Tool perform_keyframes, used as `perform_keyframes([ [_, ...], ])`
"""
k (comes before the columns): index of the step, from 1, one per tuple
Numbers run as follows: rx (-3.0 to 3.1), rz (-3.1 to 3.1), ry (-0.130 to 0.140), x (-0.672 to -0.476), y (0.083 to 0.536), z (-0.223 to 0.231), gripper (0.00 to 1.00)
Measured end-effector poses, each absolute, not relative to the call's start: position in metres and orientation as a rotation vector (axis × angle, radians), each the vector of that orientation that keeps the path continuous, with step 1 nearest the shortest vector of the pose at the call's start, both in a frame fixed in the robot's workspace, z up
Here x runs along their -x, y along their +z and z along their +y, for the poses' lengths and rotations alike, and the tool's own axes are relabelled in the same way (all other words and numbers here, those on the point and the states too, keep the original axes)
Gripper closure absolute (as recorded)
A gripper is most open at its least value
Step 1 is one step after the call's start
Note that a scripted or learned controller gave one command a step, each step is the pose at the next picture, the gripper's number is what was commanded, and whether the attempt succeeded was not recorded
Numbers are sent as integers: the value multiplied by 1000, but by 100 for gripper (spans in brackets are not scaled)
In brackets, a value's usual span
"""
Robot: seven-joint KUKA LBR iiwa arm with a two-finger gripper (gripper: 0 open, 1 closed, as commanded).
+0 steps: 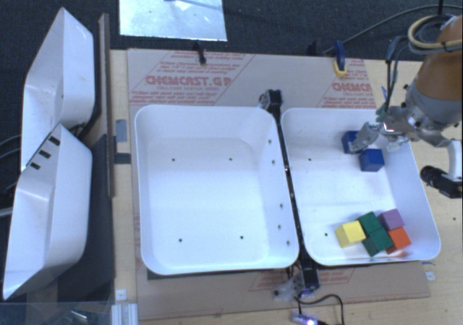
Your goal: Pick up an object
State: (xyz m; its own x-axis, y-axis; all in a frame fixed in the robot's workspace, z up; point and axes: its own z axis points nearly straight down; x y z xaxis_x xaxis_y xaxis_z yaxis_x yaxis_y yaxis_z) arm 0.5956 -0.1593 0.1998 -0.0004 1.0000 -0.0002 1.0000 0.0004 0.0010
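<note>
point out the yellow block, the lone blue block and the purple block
yellow block (pixel 352 233): camera view, top face.
blue block (pixel 372 159): camera view, top face.
purple block (pixel 392 218): camera view, top face.

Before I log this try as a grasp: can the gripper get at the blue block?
Probably yes. The gripper sits low in the right bin, right beside the blue block, with bare floor around it. The other blocks lie clustered far off near the front rim.

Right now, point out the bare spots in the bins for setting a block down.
The left bin shows bare floor wall to wall. The right bin is bare along its left side; crowded at the blue block under the gripper and the block cluster.
</note>
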Motion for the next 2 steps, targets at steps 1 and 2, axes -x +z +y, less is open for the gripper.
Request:
perform_keyframes([
  [1, -2223, 2226, -4, -583, 124, -139, 0],
  [2, -2220, 2220, 2, -585, 138, -140, 100],
])
